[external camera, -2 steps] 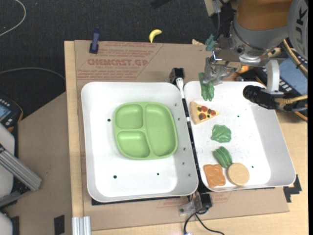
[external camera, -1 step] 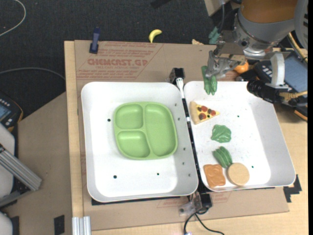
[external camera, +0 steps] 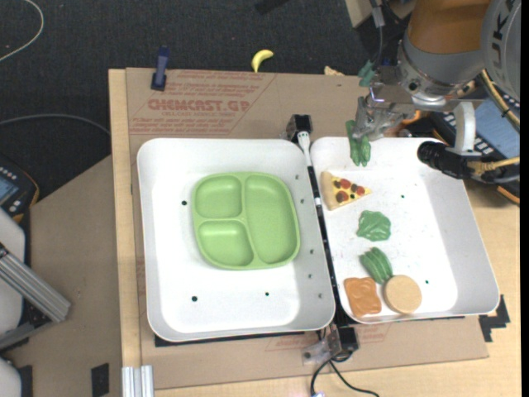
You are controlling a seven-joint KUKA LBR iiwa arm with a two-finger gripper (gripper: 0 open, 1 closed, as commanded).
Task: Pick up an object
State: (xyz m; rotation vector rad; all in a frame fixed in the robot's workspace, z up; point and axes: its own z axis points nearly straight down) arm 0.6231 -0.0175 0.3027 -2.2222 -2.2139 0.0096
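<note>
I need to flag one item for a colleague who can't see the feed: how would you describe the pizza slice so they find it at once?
Look in the right-hand white bin, near its upper left corner, close to the wall shared with the other bin. The pizza slice lies there, a pale triangle with red and dark toppings, the only wedge-shaped piece; the things below it are green, orange or tan.

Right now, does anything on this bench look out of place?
A yellow banana-shaped toy lies off the bench beyond the cardboard, away from the toy food in the right bin. The green divided plate sits slightly askew in the left bin.
</note>
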